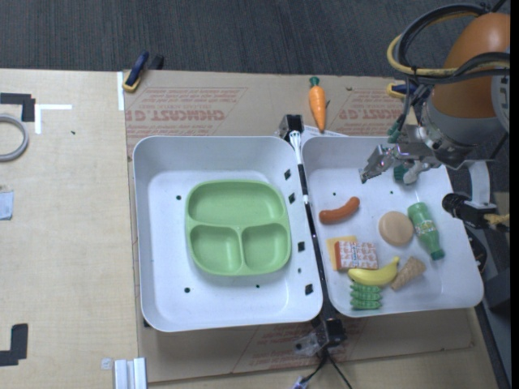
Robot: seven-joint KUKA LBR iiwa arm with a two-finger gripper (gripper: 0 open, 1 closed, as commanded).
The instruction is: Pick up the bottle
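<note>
The green bottle (425, 229) lies on its side near the right wall of the right bin (340, 162), cap toward the front. My gripper (388, 167) hangs over the back of that bin, up and to the left of the bottle and apart from it. Its fingers are spread open with nothing between them.
Beside the bottle lie a tan bun (396, 228), a sausage (339, 210), a snack box (355, 254), a banana (373, 274), a cone (409, 270) and a green ridged piece (365, 297). The left bin (154, 217) holds a green divided plate (238, 227). A carrot (316, 102) lies behind the bins.
</note>
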